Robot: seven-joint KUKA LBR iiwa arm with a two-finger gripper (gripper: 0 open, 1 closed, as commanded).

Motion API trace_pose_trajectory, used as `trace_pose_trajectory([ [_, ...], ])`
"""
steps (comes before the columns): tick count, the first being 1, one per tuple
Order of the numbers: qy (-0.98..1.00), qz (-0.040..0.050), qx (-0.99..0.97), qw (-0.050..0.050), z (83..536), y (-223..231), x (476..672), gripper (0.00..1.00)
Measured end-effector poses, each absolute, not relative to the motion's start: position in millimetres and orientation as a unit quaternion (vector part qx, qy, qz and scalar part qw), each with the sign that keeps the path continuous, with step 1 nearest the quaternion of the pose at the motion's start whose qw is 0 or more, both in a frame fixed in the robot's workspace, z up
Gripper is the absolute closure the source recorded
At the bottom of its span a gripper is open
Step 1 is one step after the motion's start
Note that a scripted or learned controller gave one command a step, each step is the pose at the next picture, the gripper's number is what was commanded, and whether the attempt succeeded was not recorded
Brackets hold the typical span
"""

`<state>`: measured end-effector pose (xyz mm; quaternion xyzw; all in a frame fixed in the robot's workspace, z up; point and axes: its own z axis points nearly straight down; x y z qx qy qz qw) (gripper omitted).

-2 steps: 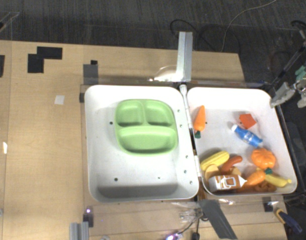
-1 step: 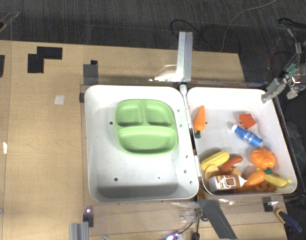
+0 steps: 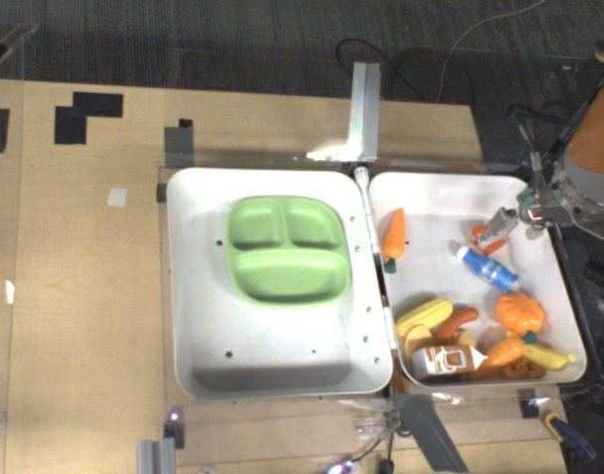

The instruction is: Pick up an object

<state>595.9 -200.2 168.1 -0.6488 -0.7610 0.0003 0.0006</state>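
Observation:
My gripper (image 3: 497, 227) hangs low over the upper right part of the right bin (image 3: 435, 191), reaching in from the right. A small orange-red object (image 3: 483, 234) lies right under and beside its tip, partly hidden by it. Just below lies a blue bottle (image 3: 488, 267). A toy carrot (image 3: 394, 233) rests near the bin's left wall. Along the front of the bin sit an orange pumpkin-like toy (image 3: 520, 312), a yellow corn cob (image 3: 423, 315), a brown sausage (image 3: 457, 321), a small carton (image 3: 446, 360) and a banana (image 3: 551, 355).
The left bin (image 3: 198, 354) holds a green divided plate (image 3: 287, 248). A metal post (image 3: 365, 107) stands behind the gap between the bins. The arm's orange band (image 3: 593, 131) is at the right edge. Cables lie on the dark floor behind.

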Motion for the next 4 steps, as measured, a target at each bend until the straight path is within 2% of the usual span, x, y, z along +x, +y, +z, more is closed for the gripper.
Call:
trace_pose_trajectory([
  [1,-0.72,-0.0011,-0.694,-0.001,97,-204,613.6,0.0],
  [2,-0.705,-0.0032,-0.709,-0.005,89,-175,573.9,0.0],
  [3,-0.668,-0.0054,-0.744,-0.006,90,-136,500.5,0.0],
  [4,-0.681,-0.0034,-0.732,-0.002,92,-85,490.5,0.0],
])
